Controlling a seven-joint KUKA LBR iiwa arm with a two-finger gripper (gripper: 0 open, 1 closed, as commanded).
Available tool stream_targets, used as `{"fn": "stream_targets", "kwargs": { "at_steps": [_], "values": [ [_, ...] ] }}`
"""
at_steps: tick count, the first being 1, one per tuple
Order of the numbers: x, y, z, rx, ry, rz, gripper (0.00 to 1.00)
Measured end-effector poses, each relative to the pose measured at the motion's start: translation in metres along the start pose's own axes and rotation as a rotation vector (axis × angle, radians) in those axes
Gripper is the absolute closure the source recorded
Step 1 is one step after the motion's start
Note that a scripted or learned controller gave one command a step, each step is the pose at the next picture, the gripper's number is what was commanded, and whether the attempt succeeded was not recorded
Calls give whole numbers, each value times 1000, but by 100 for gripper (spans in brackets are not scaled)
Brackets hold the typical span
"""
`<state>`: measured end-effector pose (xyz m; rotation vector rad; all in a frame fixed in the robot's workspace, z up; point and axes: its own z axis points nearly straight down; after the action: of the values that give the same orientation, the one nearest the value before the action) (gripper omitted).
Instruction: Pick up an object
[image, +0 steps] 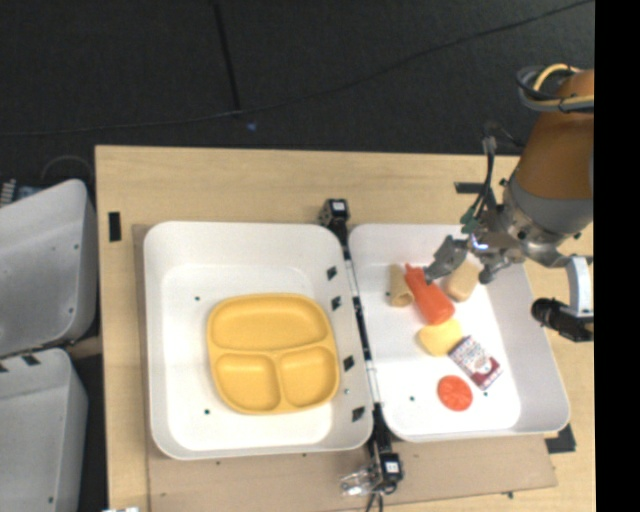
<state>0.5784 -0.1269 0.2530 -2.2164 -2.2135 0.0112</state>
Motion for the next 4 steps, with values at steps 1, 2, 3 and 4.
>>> {"fn": "stream_targets", "kwargs": {
  "at_steps": [1,2,3,4],
  "values": [
    [0,2,-7,-12,-2,-3,0],
    [-4,2,55,-8,-3,0,0],
    [-14,7,111,-8,-4,1,0],
    [-16,7,154,-10,-4,3,0]
  ]
}}
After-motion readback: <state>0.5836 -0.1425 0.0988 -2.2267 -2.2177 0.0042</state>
